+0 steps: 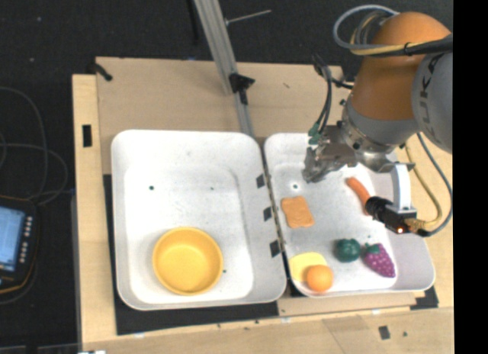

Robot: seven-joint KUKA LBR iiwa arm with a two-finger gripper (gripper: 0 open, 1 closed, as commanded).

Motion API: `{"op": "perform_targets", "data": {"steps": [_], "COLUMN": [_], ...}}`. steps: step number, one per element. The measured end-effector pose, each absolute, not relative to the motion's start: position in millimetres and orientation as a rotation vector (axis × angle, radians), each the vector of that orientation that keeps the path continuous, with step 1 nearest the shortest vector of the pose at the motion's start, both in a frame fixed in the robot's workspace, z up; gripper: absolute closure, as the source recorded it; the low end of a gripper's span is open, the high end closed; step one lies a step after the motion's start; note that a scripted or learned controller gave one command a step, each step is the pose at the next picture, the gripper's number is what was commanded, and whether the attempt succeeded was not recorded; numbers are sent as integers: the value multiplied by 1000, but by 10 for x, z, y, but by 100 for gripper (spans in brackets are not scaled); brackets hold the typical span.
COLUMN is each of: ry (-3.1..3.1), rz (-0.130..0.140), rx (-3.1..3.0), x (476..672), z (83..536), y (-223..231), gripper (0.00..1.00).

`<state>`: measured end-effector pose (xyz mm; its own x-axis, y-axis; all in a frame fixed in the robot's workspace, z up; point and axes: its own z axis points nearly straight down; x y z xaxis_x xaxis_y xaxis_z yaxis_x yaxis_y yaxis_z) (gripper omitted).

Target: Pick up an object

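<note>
We see the left bin holding a yellow bowl, while the right bin holds the smaller pieces, and we judge the pick as yet undone, since every object lies on the floor of a bin. Our gripper hangs over the right bin's far part; whether it is clenched or released we cannot tell. The tan cracker lies just below it toward the near side, the carrot beside it, with green piece, grapes and orange farther off.

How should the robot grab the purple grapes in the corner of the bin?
Probably from straight above, pinching the purple grapes across their narrow width, near the fat upper end. The bunch lies flat and slanted, tapering toward the bin wall on the right. The green toy sits close on the left, so the fingers should close across the short axis.
</note>
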<state>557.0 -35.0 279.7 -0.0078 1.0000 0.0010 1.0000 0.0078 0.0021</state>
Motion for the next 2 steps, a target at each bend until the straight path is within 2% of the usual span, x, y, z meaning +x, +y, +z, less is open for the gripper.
{"op": "perform_targets", "data": {"steps": [1, 2], "ry": [2230, 2230], "rz": [-1, 3], "rx": [2215, 2213], "x": [5681, 5771], "z": [2619, 2669], "y": [191, 706], "gripper": [100, 100]}}
